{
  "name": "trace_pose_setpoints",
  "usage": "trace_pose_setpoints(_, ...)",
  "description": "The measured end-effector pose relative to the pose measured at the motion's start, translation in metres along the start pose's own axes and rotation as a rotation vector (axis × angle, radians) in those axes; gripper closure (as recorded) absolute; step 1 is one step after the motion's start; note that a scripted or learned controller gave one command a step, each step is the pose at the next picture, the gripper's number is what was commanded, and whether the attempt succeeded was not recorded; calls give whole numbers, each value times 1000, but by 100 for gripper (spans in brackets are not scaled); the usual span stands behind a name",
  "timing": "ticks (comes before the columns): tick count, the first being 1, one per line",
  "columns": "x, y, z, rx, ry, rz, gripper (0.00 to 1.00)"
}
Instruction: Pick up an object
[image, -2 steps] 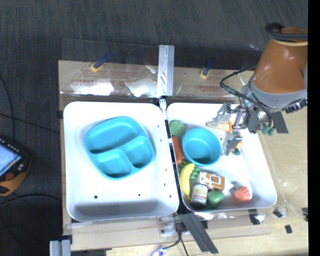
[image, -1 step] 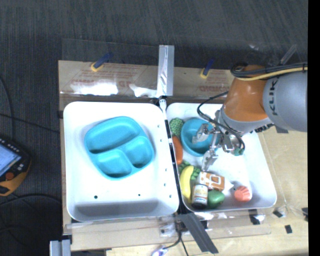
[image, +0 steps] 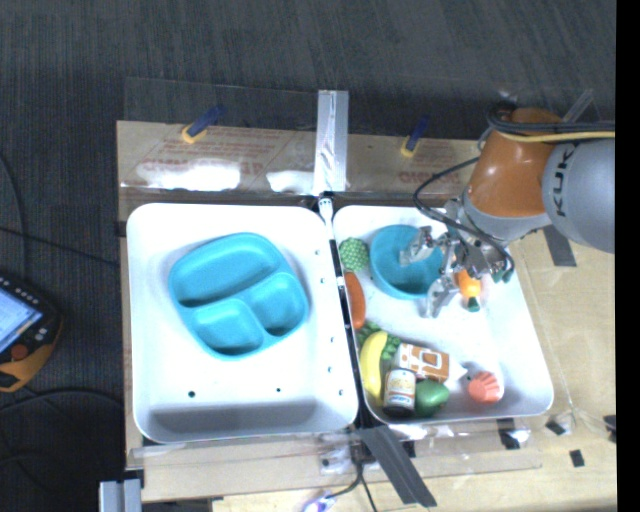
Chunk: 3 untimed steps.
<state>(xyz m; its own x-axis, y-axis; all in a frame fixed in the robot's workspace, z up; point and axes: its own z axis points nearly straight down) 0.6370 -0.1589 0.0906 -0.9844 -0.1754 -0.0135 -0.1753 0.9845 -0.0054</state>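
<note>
A small orange plastic toy lies in the right white bin, beside a round blue bowl; the metal two-finger gripper hangs right over it, grip state impossible to tell

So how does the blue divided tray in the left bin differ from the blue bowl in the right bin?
The divided tray is much the larger, while the bowl is small. The tray has three compartments; the bowl is one round hollow. The tray lies alone in the left bin; the bowl shares the right bin with other items, and the gripper is at its edge. Both are the same bright blue.
</note>
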Motion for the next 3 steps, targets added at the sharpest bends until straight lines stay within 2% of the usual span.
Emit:
trace_pose_setpoints(1,5,12,-1,5,-2,-32,0)
trace_pose_setpoints(2,11,12,-9,-4,33,-35,100)
trace_pose_setpoints(3,18,42,-118,-8,15,-102,100)
